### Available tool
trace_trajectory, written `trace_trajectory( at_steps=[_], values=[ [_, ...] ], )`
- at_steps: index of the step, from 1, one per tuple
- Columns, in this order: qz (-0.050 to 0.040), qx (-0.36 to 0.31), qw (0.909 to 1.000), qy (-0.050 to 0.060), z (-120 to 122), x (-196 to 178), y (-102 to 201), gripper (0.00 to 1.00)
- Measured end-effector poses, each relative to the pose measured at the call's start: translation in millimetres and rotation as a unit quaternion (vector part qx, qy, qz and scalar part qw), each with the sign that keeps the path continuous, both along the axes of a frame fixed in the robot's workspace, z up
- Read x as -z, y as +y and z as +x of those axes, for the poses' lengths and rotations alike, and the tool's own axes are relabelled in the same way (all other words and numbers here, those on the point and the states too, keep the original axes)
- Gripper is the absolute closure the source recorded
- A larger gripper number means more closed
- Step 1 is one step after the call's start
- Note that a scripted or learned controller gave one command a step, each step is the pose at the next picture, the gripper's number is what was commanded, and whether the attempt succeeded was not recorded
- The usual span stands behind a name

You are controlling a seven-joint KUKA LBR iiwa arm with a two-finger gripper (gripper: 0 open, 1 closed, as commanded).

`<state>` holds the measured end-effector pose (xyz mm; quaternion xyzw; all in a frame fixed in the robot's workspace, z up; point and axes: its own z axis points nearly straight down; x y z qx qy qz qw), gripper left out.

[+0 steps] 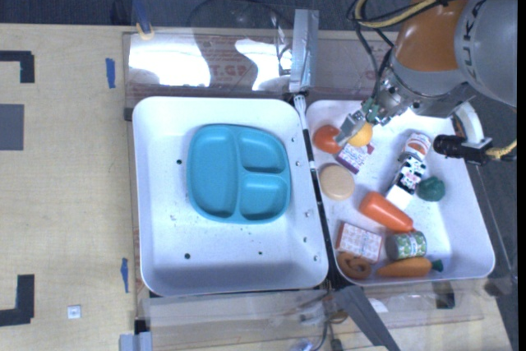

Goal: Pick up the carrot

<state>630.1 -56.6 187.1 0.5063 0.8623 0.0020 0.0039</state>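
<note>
Carrot [385,211] partly overlapped by clutter, pincer [359,126] grip impossible to tell, arm [460,37] cropped

2 white bins [156,177], 1 blue plate [238,173], 2 carrots [386,212], approx. 8 other small food items.

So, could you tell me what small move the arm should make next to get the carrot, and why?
Probably shift the pincer toward the right bin's front edge, above the carrot. The pincer now sits at the bin's back, by a red-orange toy, while the carrot lies at the front beside a green can, untouched.
</note>
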Motion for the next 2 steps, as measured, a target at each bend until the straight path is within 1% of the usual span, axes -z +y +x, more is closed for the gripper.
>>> trace_trajectory(
  at_steps=[1, 2],
  values=[
    [-0.0017, -0.012, 0.9999, 0.002, 36.6, -4.2, -88.4, 1.0],
    [0.0009, 0.063, 0.998, 0.006, 18.8, 50.9, -102.6, 1.0]
  ],
)
